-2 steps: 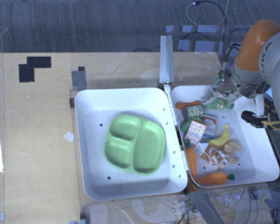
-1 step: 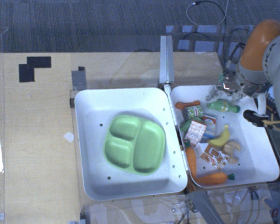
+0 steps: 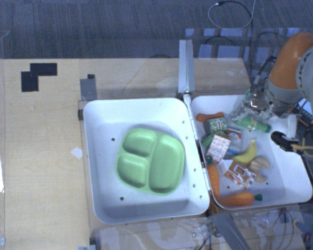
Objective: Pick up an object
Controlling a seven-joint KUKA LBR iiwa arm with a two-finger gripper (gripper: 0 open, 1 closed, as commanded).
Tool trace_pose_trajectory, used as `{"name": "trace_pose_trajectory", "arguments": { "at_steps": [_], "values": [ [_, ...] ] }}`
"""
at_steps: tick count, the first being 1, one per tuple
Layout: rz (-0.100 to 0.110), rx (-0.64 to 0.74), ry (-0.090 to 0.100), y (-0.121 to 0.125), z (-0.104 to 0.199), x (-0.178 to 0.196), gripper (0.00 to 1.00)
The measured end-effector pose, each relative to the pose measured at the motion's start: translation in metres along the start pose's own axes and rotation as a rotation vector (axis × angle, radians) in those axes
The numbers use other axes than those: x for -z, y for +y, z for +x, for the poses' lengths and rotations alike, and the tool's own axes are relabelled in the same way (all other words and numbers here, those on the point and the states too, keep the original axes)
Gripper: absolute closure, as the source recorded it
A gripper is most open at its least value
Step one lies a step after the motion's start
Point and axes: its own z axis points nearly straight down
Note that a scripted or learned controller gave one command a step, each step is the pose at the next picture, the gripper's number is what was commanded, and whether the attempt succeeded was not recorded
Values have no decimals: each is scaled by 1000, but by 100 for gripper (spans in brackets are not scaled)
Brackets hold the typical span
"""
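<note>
Nearest the camera, an orange carrot (image 3: 236, 199) lies along the right bin's (image 3: 303, 184) front wall, with a banana (image 3: 246, 154) and small packets behind it. A green divided tray (image 3: 151, 160) sits in the left bin (image 3: 101, 125). Over the right bin's back edge, the gripper (image 3: 252, 106) hovers above a green bottle (image 3: 253, 124).

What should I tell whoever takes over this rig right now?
Gripper: low over the back of the right bin, by a green packet; whether it is open or shut cannot be told, and nothing is visibly held.
Right bin: banana, carrot along the front, a second carrot by the left wall, patterned cartons, other small items.
Left bin: green divided tray.
Done: no pick confirmed.
Left: grasp one object and lift it.
</note>
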Motion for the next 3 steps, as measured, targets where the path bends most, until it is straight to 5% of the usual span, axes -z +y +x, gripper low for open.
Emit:
{"name": "trace_pose_trajectory", "arguments": {
  "at_steps": [1, 2, 3],
  "values": [
    [22, -78, 2, -46, 14, -8, 0],
    [20, 292, 6, -10, 38, -9, 0],
    [15, 293, 9, -7, 40, 2, 100]
  ]
}}
